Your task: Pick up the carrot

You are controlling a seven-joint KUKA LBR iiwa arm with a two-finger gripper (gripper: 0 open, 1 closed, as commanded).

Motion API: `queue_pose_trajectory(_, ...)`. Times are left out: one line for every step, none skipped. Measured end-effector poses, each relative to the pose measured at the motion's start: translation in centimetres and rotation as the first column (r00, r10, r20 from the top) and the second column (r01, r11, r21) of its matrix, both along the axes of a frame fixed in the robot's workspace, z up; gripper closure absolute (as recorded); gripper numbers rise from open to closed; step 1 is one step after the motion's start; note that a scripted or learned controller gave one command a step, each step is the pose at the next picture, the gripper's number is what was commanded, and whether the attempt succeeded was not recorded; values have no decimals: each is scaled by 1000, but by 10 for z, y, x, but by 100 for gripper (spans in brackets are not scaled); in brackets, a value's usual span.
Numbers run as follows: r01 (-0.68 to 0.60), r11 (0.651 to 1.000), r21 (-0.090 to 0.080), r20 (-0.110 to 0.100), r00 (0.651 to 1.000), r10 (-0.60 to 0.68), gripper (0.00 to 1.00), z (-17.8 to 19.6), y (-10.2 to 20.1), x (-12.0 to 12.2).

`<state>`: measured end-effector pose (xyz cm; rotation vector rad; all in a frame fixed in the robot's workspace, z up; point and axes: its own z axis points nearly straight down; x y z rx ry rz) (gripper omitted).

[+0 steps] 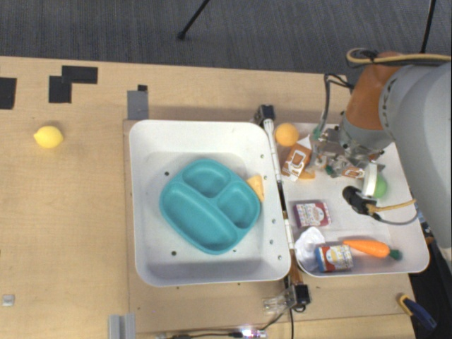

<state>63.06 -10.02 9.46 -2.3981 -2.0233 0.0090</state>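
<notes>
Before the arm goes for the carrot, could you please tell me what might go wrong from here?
1. The orange carrot with a green top lies near the right white bin's front rim, far from the gripper, so a descent here would likely miss it.
2. A small jar with a blue label touches the carrot's tip and might get nudged or grabbed instead.
3. The round orange fruit could be mistaken for the target.

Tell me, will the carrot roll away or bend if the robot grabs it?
The carrot looks like a stiff toy, so it probably won't bend. Its rounded, tapered shape lying flat in the right bin suggests it could roll or pivot sideways if nudged. Its smooth, shiny-looking skin may slip a little.
</notes>
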Motion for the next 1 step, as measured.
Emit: queue_pose_trajectory(3,1000,2,10,1000,-3,100,91,93,-24)
